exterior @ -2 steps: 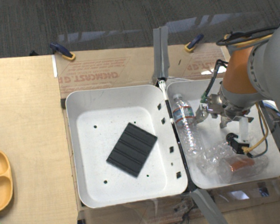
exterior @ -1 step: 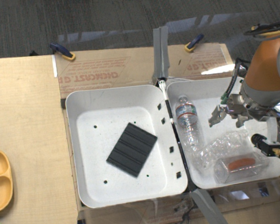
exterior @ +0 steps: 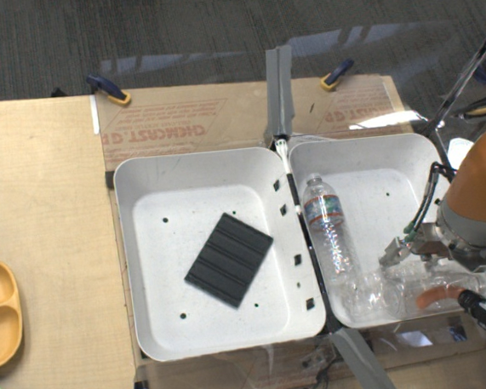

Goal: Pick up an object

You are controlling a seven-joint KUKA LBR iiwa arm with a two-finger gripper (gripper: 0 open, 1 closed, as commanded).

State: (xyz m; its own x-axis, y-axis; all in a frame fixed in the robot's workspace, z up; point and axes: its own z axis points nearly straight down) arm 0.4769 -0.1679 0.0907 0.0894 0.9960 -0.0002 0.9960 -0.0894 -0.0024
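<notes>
The gripper (exterior: 402, 251), finger state indeterminable, sits low over the right bin (exterior: 368, 156) near its right side, beside a clear plastic bottle (exterior: 327, 222) lying along the left wall; a black ribbed pad (exterior: 230, 259) lies in the left bin (exterior: 145, 241).

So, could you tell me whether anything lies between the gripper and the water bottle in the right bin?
Nothing visible does. The gripper sits low in the right bin, and only bare bin floor separates it from the water bottle.
</notes>
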